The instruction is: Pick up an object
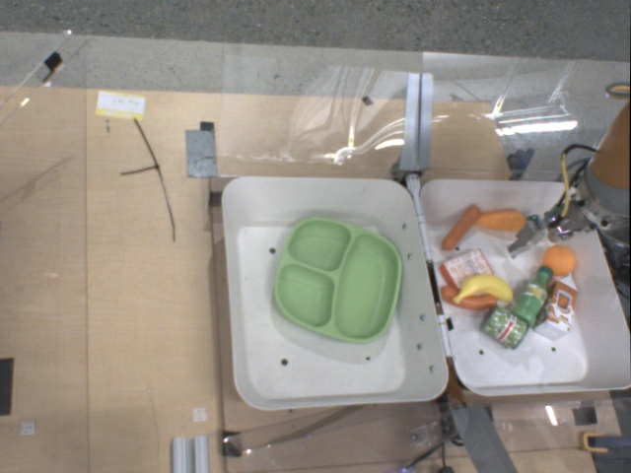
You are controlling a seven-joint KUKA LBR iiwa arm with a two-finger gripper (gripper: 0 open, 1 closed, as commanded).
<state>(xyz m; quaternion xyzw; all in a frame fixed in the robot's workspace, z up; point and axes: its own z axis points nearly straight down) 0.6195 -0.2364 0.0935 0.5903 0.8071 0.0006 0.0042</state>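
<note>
We judge the orange carrot (501,221), just beside our gripper (532,236), light, stiff, smooth; grasp mid-length. Jaws look apart, empty.

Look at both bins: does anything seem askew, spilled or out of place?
Nothing looks spilled or damaged. The green plate sits skewed in the left bin. In the right bin, the banana and bottle lie jumbled among other items.

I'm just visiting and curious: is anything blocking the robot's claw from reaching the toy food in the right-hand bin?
Nothing visible does. The metal two-finger gripper hangs over the right white bin, beside the orange carrot-shaped toy and near the round orange ball. The toys lie uncovered, though crowded close together.
</note>
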